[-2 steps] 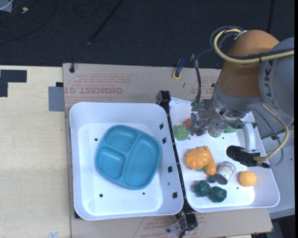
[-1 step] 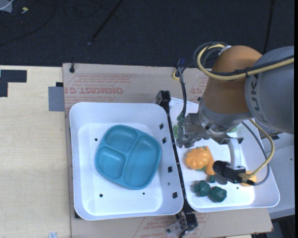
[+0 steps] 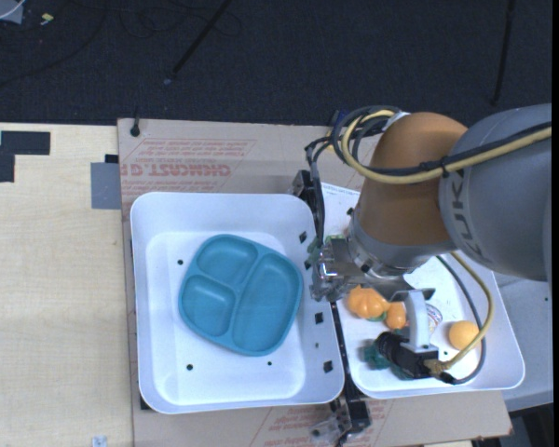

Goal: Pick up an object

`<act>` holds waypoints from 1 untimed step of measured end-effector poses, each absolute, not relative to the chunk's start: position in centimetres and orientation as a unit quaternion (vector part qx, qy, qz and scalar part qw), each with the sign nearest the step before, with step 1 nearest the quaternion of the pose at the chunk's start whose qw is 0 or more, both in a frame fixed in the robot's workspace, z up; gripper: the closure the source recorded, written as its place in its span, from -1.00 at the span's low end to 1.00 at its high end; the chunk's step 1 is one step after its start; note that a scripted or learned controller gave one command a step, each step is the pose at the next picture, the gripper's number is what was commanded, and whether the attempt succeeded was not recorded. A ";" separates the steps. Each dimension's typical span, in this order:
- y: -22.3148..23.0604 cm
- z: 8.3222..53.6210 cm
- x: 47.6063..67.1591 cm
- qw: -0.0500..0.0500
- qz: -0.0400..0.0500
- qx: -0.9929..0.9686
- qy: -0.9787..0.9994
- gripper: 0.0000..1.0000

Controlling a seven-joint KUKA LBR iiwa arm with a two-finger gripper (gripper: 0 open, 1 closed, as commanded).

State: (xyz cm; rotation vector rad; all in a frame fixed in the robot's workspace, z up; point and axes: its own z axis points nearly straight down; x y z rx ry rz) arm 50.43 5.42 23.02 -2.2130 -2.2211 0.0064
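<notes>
So the grey KUKA arm with the orange band (image 3: 419,189) hangs over the right white plastic bin (image 3: 503,366), and its bulk covers the gripper, so there's no telling its state. The pickable stuff sits by that bin's left and near edges: a small orange round object (image 3: 365,303), another orange ball (image 3: 463,333) and a dark green-black item (image 3: 391,354). Best bet is probably dropping straight onto one piece, away from the wall. The left white bin (image 3: 149,343) holds a teal three-compartment plastic plate (image 3: 240,293).

The grey arm with its orange band (image 3: 419,189) covered most of the right white plastic bin (image 3: 503,366), and we could not make out its gripper. The small dark green object (image 3: 389,352) there was too blurred for us to identify.
</notes>
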 end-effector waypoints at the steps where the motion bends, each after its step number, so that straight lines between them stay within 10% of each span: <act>1: 10.1 23.7 48.8 0.003 0.001 -0.705 -0.709 1.00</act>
